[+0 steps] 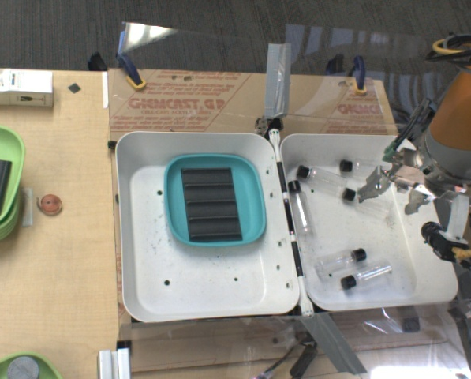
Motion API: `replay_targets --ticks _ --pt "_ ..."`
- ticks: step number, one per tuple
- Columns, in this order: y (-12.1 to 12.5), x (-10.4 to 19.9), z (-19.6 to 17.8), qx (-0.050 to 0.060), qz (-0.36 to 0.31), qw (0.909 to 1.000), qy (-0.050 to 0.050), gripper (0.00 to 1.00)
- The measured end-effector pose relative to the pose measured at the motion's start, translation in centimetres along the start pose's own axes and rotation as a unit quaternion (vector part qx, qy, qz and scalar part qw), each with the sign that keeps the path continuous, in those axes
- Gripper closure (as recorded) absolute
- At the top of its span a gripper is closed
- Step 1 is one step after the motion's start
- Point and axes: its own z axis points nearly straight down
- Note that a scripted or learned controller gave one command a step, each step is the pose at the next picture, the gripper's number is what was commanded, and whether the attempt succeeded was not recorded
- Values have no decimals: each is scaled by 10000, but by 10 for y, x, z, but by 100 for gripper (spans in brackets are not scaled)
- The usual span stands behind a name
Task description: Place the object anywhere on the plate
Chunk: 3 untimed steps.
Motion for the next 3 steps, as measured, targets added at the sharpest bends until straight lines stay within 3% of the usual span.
replay_targets --ticks 1,2,3 --pt "23 -49 -25 0 93 10000 2 0" --pt "30 -78 -110 2 594 9982 -1 0" --pt "49 -70 -222 2 583 9983 -2 0"
